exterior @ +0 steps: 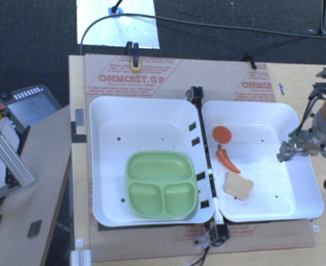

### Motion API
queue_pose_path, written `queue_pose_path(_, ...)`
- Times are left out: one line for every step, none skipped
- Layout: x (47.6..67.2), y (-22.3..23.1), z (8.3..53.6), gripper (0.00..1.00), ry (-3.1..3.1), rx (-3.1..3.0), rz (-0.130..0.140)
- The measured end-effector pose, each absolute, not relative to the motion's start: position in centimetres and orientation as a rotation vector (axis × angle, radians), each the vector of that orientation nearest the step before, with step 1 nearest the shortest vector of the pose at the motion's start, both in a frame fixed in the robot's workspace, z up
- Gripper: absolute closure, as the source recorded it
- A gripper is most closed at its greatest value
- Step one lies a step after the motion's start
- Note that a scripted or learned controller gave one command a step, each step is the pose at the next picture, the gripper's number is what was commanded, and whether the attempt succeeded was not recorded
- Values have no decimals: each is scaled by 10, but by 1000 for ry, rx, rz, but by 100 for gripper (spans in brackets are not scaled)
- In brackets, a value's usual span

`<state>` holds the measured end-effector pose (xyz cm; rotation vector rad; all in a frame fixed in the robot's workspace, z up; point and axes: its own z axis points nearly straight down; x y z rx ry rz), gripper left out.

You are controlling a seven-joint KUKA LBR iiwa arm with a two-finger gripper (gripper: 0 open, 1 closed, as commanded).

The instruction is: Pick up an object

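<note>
In the right bin (263, 121) lie three small things near its left side: an orange-red round disc (222, 134), an orange carrot-shaped piece (227, 159) just below it, and a tan slice of toast (238, 186) lower down. My gripper (285, 151) hangs at the right side of that bin, well to the right of all three and touching none of them. Nothing shows between its fingers. The arm reaches in from the right edge, with its orange band at the far right.
The left bin (113, 115) holds a green divided plate (161, 184) with three compartments. A black divider (203, 148) with clips runs between the bins. Cardboard lies under both bins. A grey device (30, 107) sits on the side table at left.
</note>
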<state>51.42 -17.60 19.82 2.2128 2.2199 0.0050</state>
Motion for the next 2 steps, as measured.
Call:
queue_pose_path(519, -174, 262, 100, 2222, 2210, 6)
queue_pose_path(515, -127, 266, 100, 2230, 2211, 4)
